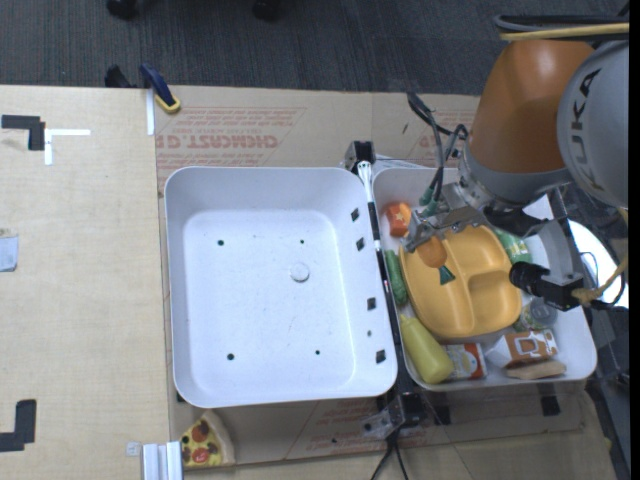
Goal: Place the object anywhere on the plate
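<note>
1. The plate [470,286], a yellow divided dish, lies tilted in the right bin [582,360], taking up most of the bin's middle. A small orange object [432,253] rests on the plate's rim at about ten o'clock, touching the yellow surface.

2. The gripper [437,230] hangs just above that orange piece, at the plate's ten to eleven o'clock edge. How its jaws stand I cannot tell; the wrist and cables crowd that spot.

3. The grey arm [530,98] with its orange band comes in from one o'clock.

4. Around the plate: a yellow bottle-like item [425,353] at seven o'clock, a green piece [398,280] at nine o'clock along the bin wall, a red-orange item [398,216] at eleven, and small packets [530,348] at five o'clock.

5. The left bin [185,298] sits just beside, at nine o'clock.

6. Judgement: this looks like the placing step, with the object at or on the plate. Next calls for letting go, if it is held at all, and a straight lift clear without nudging the tilted plate.
</note>
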`<state>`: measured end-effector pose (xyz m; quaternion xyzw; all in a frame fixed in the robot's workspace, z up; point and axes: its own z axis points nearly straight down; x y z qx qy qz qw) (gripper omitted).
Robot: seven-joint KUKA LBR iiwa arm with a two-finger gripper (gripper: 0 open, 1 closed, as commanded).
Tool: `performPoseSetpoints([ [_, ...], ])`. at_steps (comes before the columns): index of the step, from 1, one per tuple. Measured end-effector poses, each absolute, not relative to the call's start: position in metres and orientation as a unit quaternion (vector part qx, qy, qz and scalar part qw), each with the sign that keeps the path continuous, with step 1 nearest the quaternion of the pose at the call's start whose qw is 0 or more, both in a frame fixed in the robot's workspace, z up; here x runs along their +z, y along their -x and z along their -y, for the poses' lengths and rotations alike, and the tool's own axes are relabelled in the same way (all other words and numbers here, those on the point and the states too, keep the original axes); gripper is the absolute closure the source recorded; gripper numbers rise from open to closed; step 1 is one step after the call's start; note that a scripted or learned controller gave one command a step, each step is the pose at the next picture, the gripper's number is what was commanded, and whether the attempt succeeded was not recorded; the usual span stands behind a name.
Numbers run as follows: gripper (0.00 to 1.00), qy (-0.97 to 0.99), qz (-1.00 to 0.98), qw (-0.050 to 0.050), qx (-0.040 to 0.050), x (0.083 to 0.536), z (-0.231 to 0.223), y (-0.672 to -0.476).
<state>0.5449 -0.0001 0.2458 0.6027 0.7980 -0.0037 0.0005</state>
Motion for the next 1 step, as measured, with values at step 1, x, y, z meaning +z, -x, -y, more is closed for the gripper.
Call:
performPoseSetpoints([
  [1,1.00,-0.603,-0.798,0.001,-0.0046,0.2540,0.0018,-0.5458],
])
